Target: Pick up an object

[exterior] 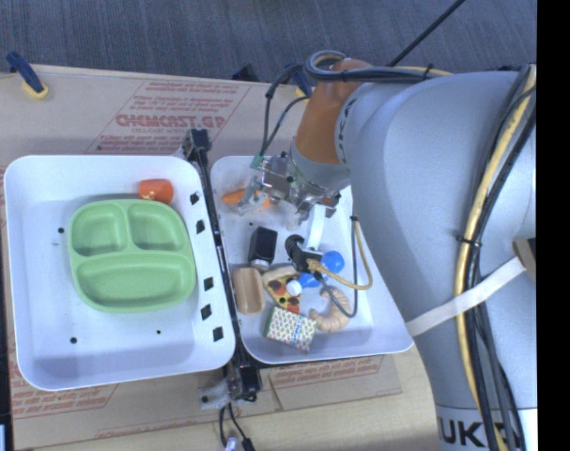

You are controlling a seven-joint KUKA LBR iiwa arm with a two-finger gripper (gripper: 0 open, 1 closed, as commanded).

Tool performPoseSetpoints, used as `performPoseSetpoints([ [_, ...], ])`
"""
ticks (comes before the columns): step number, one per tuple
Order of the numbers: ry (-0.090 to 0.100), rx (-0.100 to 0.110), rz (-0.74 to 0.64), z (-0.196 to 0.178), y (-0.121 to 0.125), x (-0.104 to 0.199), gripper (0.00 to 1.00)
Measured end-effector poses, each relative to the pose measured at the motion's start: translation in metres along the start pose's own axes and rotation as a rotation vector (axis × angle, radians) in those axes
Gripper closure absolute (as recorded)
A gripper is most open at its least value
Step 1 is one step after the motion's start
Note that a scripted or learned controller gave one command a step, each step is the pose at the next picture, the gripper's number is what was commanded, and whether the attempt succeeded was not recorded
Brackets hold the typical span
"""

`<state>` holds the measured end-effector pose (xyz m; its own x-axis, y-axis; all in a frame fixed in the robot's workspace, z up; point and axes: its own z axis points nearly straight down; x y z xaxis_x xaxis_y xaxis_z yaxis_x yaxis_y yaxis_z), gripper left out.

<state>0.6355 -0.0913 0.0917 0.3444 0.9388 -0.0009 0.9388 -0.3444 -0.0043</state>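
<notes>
Gripper [283, 198] near right bin's [378, 341] far edge

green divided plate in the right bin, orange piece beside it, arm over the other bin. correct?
Not quite. The camera view shows the green divided plate in the left bin, not the right. The orange piece is beside it, and the arm is over the other bin.

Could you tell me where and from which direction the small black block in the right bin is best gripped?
The black block lies flat on the bin floor, apart from the clutter below it. I would come straight down and close across its narrower width, left to right, where bare floor shows on both sides. The gripper hangs just above it in the view.
</notes>
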Motion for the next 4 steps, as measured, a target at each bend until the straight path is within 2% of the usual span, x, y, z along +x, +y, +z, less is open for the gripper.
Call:
performPoseSetpoints([
  [1, 0.001, 0.001, -0.159, 0.001, -0.08, -0.055, 0.0],
  [2, 0.0, -0.003, -0.457, 0.0, -0.064, -0.074, 0.0],
  [3, 0.001, 0.0, -0.706, 0.001, -0.071, -0.041, 0.0],
  [4, 0.0, 0.002, -0.71, -0.009, -0.071, -0.041, 1.0],
])
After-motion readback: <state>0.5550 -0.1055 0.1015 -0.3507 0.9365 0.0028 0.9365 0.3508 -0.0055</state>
